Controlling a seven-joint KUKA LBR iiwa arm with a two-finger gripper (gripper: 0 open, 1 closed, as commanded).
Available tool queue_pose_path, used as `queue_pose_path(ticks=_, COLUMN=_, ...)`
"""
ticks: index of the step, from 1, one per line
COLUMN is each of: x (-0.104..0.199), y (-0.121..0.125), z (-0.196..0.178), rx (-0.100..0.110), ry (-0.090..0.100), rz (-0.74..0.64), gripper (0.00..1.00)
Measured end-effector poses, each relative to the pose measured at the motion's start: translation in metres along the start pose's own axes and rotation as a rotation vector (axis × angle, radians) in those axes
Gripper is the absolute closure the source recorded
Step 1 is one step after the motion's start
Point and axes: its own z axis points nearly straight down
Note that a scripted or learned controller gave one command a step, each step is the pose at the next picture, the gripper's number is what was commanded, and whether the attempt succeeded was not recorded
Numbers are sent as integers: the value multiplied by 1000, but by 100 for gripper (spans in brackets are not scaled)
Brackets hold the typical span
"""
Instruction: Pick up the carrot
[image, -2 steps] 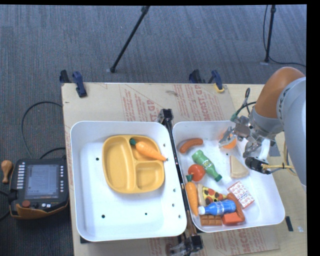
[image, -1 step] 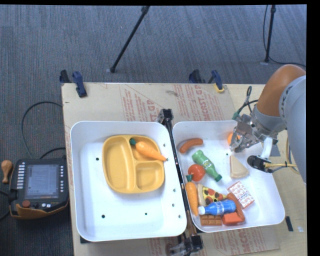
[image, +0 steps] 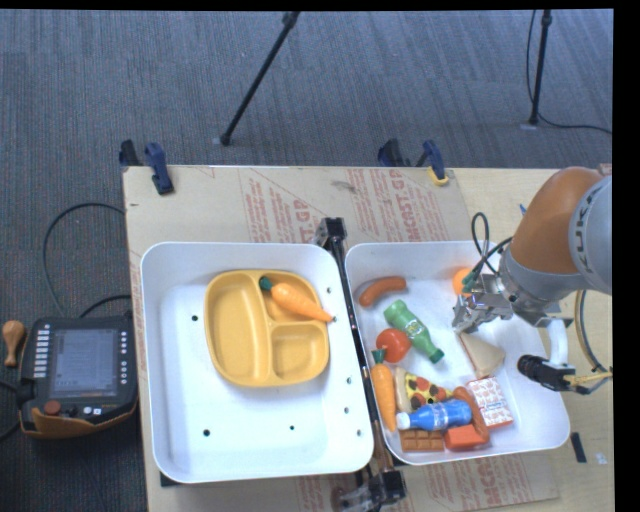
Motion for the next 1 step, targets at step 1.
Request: queue_pose_path(ticks=1, x=-26, y=-25, z=-114, rx=-3, ry=-1, rz=162, gripper=100)
